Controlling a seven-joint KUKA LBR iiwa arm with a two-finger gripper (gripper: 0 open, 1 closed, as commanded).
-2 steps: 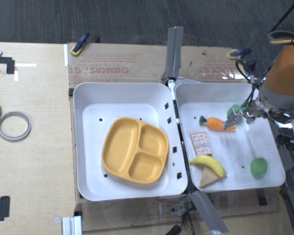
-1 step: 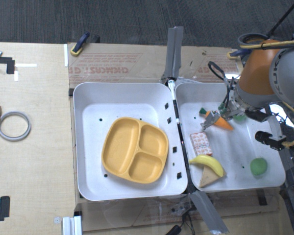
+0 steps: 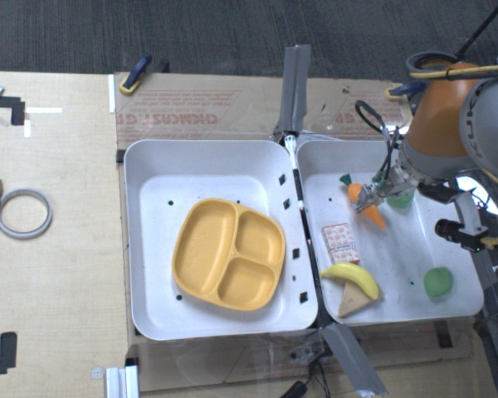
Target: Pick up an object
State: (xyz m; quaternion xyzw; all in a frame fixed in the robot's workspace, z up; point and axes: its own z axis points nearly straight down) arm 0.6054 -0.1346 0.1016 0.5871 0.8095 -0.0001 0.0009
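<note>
The right bin (image 3: 398, 305) holds several small objects. An orange toy carrot (image 3: 373, 215) with a green top (image 3: 345, 179) lies near the bin's back. My gripper (image 3: 380, 191) hangs low right over the carrot and crosses its middle. Under the wrist sits a pale green object (image 3: 401, 198), partly hidden. A yellow banana (image 3: 353, 278) rests on a tan wedge (image 3: 353, 303) at the front of the bin. Between carrot and banana lies a pink-and-white packet (image 3: 339, 240). A green ball (image 3: 437, 282) sits at the front right.
The left bin (image 3: 149, 181) holds a yellow divided plate (image 3: 229, 254). A grey post (image 3: 295, 89) rises behind the divider between the bins. A tape roll (image 3: 21, 213) lies on the bench far left. The arm's orange band (image 3: 440, 114) looms over the right bin's back corner.
</note>
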